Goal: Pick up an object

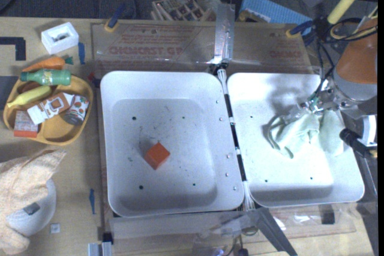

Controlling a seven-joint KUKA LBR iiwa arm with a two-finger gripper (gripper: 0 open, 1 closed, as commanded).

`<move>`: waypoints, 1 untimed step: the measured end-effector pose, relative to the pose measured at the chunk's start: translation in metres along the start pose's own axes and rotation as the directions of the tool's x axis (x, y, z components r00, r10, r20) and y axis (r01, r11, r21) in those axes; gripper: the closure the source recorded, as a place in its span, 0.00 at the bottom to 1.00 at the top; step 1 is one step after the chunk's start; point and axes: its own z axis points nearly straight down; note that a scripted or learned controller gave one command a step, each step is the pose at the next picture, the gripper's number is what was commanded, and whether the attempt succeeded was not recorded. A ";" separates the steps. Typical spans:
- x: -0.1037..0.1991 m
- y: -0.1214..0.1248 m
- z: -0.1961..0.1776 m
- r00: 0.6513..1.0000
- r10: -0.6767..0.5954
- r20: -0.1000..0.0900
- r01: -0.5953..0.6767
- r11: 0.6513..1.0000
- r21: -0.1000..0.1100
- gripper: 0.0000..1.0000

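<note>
Wooden bench boards carry two shallow white bins. Nearest, in the left bin [120,93], a small orange-red cube [158,155] sits alone on the floor. Farther right, a crumpled pale green cloth [295,132] lies in the right bin [252,99], and the gripper [316,103] touches its upper edge. Whether it pinches the fabric cannot be told. Judging by this, the cloth is unlifted and the pick remains undone.

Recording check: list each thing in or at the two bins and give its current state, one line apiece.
Orange block: resting loose on the left bin floor, tilted on a corner.
Pale green cloth: crumpled in the right bin.
Hand: low over the cloth's upper right edge, grip not discernible.
</note>
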 end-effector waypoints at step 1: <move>0.035 0.040 0.003 0.968 -0.250 0.013 0.250 0.968 0.007 0.00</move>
